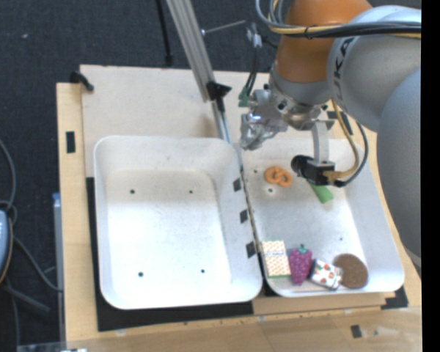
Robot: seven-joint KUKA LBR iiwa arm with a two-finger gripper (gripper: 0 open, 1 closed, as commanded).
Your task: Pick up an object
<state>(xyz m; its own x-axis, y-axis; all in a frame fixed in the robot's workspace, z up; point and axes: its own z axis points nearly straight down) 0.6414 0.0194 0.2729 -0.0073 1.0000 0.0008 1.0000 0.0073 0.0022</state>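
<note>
Reaching in from the right, the arm is being held over the far part of the right bin, its orange band sitting high above the wrist. The gripper is being kept low at the far left corner of that bin, close to the wall shared with the left bin; whether the claw is released or clenched cannot be told, since it is being seen as a small blurred metal mass, and nothing is being shown clearly within it. The things offered for picking are all lying in the right bin. An orange ring is resting on the bin floor just right of and nearer than the gripper, apart from it. A green piece is lying further right, partly covered by a black part hanging from the wrist. Along the near wall four things are being seen in a row: a pale checked block at the left, a purple grape bunch touching it, a small white patterned box beside that, and a brown disc at the right end. A slanted metal post is standing beyond the bins.
</note>
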